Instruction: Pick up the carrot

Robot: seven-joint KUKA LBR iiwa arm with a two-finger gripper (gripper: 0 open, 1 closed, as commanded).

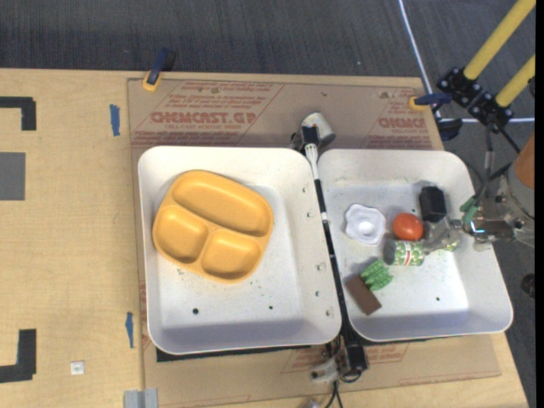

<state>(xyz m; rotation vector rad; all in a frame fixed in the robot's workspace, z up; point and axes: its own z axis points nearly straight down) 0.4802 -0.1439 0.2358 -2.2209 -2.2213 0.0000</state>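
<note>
An orange-red rounded object (408, 225) lies in the middle of the right bin (484, 308); it is the only orange item there, and I cannot tell for sure that it is the carrot. My gripper (478, 221) hangs at the right wall of that bin, about a hand's width to the right of the orange-red object and apart from it. Between the two lies a grey-green piece (442, 240). Part of the arm's orange band (532, 164) shows at the far right.
The right bin also holds a white egg-like piece (364, 223), a black object (432, 202), a green can-like item (405, 254), a green leafy toy (375, 275) and a brown block (365, 297). A yellow divided plate (212, 224) sits in the left bin (280, 313).
</note>
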